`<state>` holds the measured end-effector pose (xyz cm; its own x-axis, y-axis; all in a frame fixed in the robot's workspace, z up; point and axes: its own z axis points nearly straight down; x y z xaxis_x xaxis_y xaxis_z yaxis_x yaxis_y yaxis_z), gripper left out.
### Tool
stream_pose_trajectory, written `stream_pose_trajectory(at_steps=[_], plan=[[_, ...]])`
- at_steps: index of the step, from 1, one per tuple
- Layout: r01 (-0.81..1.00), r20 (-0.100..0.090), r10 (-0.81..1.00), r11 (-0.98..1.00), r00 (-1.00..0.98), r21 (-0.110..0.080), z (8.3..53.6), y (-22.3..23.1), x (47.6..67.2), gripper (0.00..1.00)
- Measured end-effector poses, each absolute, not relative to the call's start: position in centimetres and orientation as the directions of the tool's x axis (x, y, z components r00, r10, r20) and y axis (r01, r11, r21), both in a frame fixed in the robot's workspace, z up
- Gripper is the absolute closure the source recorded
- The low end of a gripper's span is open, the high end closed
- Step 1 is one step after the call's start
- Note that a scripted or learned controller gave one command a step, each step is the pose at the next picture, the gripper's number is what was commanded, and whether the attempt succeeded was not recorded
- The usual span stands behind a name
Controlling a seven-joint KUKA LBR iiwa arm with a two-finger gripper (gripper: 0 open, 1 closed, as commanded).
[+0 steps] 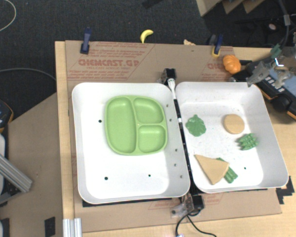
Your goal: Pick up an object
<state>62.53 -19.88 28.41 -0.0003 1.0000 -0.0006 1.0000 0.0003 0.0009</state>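
The right bin (pixel 266 174) holds several toy pieces. A green leafy piece (pixel 196 126) lies near its left wall and a round tan cookie (pixel 234 124) lies to the right of it. A small green piece (pixel 247 141) sits below the cookie. A tan wedge (pixel 211 168) lies at the front, with another small green piece (pixel 230 175) touching its right side. My gripper (pixel 259 74) hovers over the bin's far right corner, apart from all of them, with nothing visibly in it.
The left bin (pixel 89 177) holds a green divided plate (pixel 136 125). On the cardboard behind the bins lie a small orange object (pixel 231 63) and a yellow banana toy (pixel 146 34), with blue clamps (pixel 85 42) at the back edge.
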Motion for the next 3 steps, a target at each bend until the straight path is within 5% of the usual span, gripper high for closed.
stream_pose_trajectory(at_steps=[1, 2, 3], plan=[[1.0, 0.006, 1.0, 0.002, -0.002, -0.016, 11.2, -16.4, 62.1, 0.0], [1.0, -0.001, 1.0, 0.001, -0.001, 0.004, 13.5, -16.7, 62.6, 1.0], [1.0, 0.001, 1.0, 0.009, -0.009, 0.008, 19.5, -7.8, 63.1, 1.0]])
